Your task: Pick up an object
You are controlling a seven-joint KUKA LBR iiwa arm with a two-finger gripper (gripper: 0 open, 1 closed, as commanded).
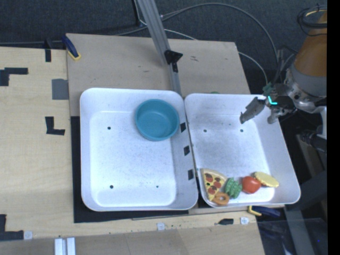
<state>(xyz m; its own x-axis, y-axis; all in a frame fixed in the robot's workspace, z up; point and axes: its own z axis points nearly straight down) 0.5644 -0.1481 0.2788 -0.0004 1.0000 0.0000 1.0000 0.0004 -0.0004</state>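
Here the gripper point(260, 110) hangs over the far right corner of the right bin point(234, 153), its two fingers apart and nothing between them. The candidate objects lie bunched along that bin's near edge: a pizza slice point(212, 182), an orange ring point(221, 198), a green piece point(232, 186), a tomato point(251, 184) and a yellow piece point(266, 179); a blue bowl point(156, 119) sits against the far edge of the left bin point(106, 163). A sound pick probably calls for travel toward the near edge, then a vertical descent on the tomato, which stands proudest. The bin's middle is open floor; the near wall and touching neighbours leave little finger room.
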